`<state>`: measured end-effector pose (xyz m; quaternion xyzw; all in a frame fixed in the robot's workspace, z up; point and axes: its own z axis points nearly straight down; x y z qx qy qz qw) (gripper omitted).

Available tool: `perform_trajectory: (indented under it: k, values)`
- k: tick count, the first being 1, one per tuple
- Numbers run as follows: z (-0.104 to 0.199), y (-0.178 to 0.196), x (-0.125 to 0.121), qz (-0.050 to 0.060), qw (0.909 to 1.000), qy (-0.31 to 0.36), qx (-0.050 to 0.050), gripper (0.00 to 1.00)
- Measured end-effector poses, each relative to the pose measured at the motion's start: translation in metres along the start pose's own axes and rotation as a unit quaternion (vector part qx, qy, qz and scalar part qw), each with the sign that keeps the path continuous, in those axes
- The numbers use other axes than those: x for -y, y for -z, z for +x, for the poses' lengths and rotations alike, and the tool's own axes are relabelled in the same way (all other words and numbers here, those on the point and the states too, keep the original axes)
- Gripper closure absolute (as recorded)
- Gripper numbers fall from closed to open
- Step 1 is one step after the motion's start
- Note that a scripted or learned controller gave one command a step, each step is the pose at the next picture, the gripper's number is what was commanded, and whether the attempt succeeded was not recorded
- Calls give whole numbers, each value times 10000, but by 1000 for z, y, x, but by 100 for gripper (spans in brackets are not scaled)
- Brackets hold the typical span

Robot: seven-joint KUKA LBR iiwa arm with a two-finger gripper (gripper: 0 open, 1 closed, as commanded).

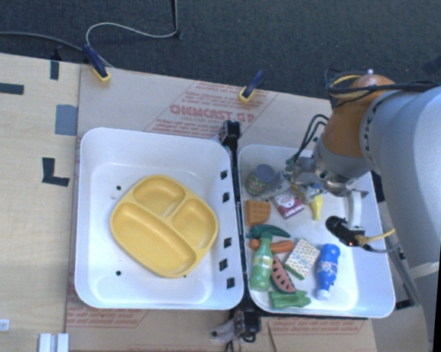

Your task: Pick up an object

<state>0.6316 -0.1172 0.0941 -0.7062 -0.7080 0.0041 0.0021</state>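
Note:
The right bin (379, 289) holds a heap of small toys. Among them are a grey can (262, 178), a waffle-like orange square (258, 211), a green bottle (262, 265), a watermelon slice (280, 273), a blue bottle (326, 269) and a checkered cracker pack (302, 257). My gripper (305, 188) hangs low over the bin's upper middle, right above a small pink-and-white packet (288, 206) and a yellow piece (315, 206). The wrist hides the fingertips.
The left bin (94, 222) carries a yellow divided plate (163, 224). A black clip divider (230, 187) runs between the bins. Cardboard lies under both. The arm's grey body (414, 158) covers the right bin's far right side.

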Motion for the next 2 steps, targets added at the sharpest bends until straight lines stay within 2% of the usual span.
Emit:
perform_trajectory:
  k: [1, 2]
  values:
    - [0, 10, 0, 0, 10000, 3, 0, 100]
    - [69, 140, 18, -57, 10000, 2, -14, 100]
